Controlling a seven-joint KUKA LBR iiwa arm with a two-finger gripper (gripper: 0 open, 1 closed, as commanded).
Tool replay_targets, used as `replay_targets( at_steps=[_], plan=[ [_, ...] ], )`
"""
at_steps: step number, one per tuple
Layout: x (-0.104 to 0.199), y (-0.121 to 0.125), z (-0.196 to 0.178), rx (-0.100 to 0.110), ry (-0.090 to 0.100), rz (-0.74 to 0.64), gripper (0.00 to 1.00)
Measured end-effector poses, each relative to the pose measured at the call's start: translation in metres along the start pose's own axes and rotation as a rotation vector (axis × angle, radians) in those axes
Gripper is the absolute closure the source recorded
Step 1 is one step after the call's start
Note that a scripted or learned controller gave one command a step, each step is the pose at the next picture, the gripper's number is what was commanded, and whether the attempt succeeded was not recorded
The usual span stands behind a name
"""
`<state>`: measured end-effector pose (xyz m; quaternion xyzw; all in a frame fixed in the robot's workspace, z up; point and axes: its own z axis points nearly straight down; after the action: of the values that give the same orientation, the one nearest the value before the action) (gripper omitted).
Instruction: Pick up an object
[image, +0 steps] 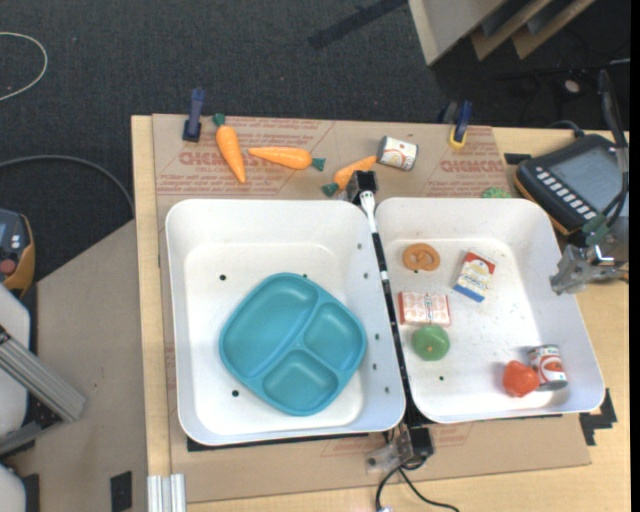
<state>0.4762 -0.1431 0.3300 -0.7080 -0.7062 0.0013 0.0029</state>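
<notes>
- Two shallow white bins sit side by side on the desk (480, 165), which has a cardboard top.
- Behind the bins, on the cardboard, lie three toy carrots (231, 152), (283, 157), (352, 173) and a small can on its side (397, 153).
- Left bin (190, 300) holds a teal divided plate (292, 342) with three compartments, resting flat.
- Right bin (560, 290) holds a round brown cookie (422, 257), a small white and blue carton (474, 276), a pink-and-white packet (424, 308), a green apple (432, 343) just below the packet, and a red tomato (519, 378) touching a small red-labelled can (546, 366).
- End effector (578, 268) is at the right bin's right rim, near no object; I cannot tell how it is set.
</notes>
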Motion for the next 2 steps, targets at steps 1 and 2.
replay_targets(
  at_steps=[1,2],
  plan=[
    [0.083,0.015,-0.055,-0.014,-0.001,-0.013,1.00],
    [0.084,0.002,-0.020,-0.001,-0.001,-0.002,1.00]
  ],
)
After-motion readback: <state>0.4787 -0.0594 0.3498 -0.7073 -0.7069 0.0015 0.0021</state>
